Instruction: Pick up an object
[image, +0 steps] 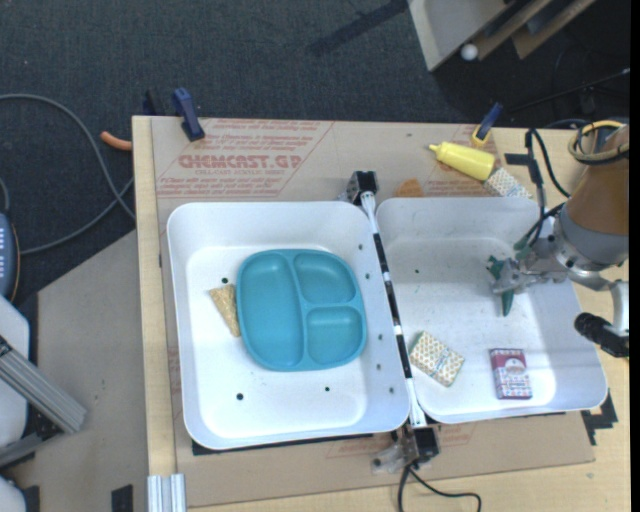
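Note:
My gripper (507, 298) hangs over the right bin (450, 225), pointing down at the bin's floor in its right half. A small patterned packet (436, 357) lies near that bin's front left corner, down and to the left of the gripper. Almost straight below the gripper in the view, a red box (509, 373) lies flat near the front edge. Both lie apart from the gripper. In the left bin (200, 240) sits a teal divided plate (300, 308), with a tan cracker-like piece (225, 303) partly tucked under its left edge.
A yellow object (462, 157) lies on the bench behind the right bin. Blue clamps (186, 112) hold the bench's back edge. A black rail (385, 290) runs between the two bins. The grey arm (595, 235) enters from the right.

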